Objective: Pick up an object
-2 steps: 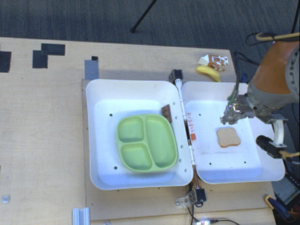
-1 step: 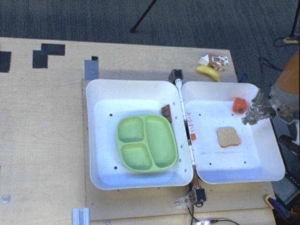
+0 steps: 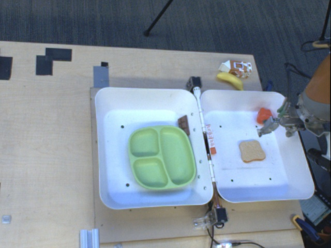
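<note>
A slice of toast (image 3: 252,151) lies flat in the right white bin (image 3: 289,187), near its middle. A small orange-red object (image 3: 264,114) sits toward that bin's upper right. My gripper (image 3: 272,124) reaches in from the right, just beside and slightly below the orange-red object and up and to the right of the toast. Whether it touches the orange-red object is unclear. In the left white bin (image 3: 111,138) a green divided plate (image 3: 162,157) lies flat, with a small brown piece (image 3: 183,122) at its upper right corner.
A red and white strip (image 3: 209,141) lies along the ridge between the bins. Behind the right bin, on the bench, are a yellow banana (image 3: 230,79) and a small box (image 3: 241,67). A grey block (image 3: 101,76) stands behind the left bin.
</note>
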Controlling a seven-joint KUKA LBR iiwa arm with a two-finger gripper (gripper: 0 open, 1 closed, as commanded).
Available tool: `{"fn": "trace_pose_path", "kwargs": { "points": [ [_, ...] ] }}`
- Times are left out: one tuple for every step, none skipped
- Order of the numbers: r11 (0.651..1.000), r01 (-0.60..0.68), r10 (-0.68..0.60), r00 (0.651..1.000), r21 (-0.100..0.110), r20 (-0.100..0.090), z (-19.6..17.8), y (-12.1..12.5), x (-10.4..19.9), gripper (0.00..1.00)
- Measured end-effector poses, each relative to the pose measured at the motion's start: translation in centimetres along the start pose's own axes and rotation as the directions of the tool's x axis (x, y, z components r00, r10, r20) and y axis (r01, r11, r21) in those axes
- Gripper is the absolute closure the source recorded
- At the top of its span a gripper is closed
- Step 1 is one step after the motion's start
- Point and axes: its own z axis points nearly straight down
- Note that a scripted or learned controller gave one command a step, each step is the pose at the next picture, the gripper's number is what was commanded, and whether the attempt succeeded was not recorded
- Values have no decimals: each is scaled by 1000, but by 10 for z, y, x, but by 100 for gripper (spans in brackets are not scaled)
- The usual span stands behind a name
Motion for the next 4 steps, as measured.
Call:
{"fn": "trace_pose_path", "kwargs": {
  "points": [
    [1000,1,-1,1000,1,-4,58,-70,1,0],
    [1000,1,-1,1000,-3,-2,47,-68,1,100],
    [1000,1,-1,1000,-3,-1,-31,5,37,100],
    [1000,4,-4,1000,-1,-4,-57,57,179,100]
  ]
}}
